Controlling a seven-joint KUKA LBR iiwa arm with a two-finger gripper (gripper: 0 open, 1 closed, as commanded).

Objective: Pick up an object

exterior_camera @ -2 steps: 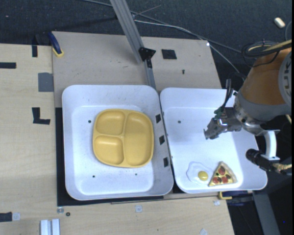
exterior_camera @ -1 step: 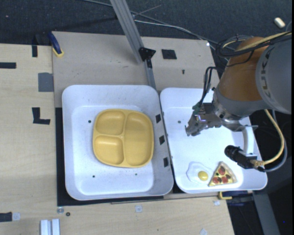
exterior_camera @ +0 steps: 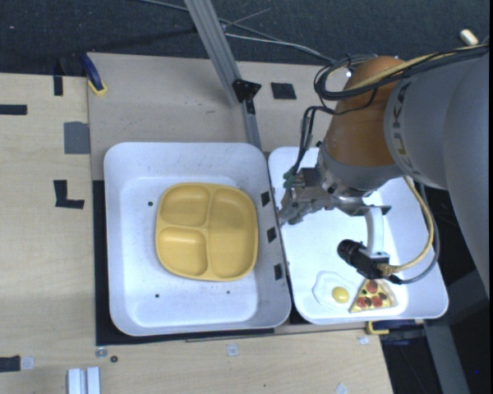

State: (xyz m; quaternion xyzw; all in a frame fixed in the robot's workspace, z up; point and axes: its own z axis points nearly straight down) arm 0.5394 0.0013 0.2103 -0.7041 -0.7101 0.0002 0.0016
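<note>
Over the right bin (exterior_camera: pixel 419 302) your gripper (exterior_camera: pixel 296 205) hangs near the left wall; can't tell its finger state. Nothing's picked yet, I'd say: next, shift toward the fried egg (exterior_camera: pixel 333 290) or pizza slice (exterior_camera: pixel 372 296) & descend.

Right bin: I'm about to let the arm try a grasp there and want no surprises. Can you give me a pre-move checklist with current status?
1. Targets in the right bin: ok, a fried egg toy and a pizza slice toy lie at its near edge.
2. Gripper over that bin: ok, near its left wall.
3. Gripper above a target: not ok, both toys lie nearer the camera.
4. Finger state: cannot tell.
5. Yellow plate clear of the arm: ok, it is in the left bin.
</note>
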